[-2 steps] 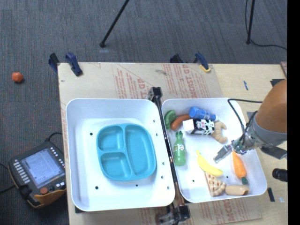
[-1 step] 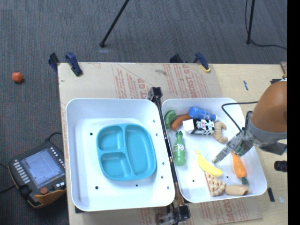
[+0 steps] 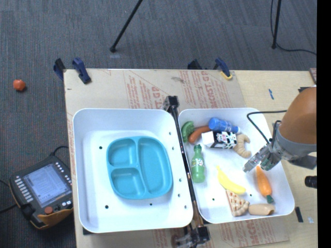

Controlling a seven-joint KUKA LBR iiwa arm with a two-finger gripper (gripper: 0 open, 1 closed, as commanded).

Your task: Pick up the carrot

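The carrot (image 3: pixel 264 183), orange with a green stub at its near end, lies along the right side of the right bin (image 3: pixel 207 211). My gripper (image 3: pixel 259 164) hangs just over the carrot's far end, reaching in from the right under the orange wrist band. Its fingers stand open, one grey fingertip (image 3: pixel 251 166) left of the carrot's tip. Nothing is held between them.
The right bin also holds a yellow banana (image 3: pixel 230 182), a green bottle (image 3: pixel 197 164), a black-and-white carton (image 3: pixel 222 139), a blue bottle (image 3: pixel 222 124), a sausage (image 3: pixel 198 134) and a bread roll (image 3: pixel 260 209). The left bin (image 3: pixel 85 138) holds a blue divided plate (image 3: pixel 139 167).
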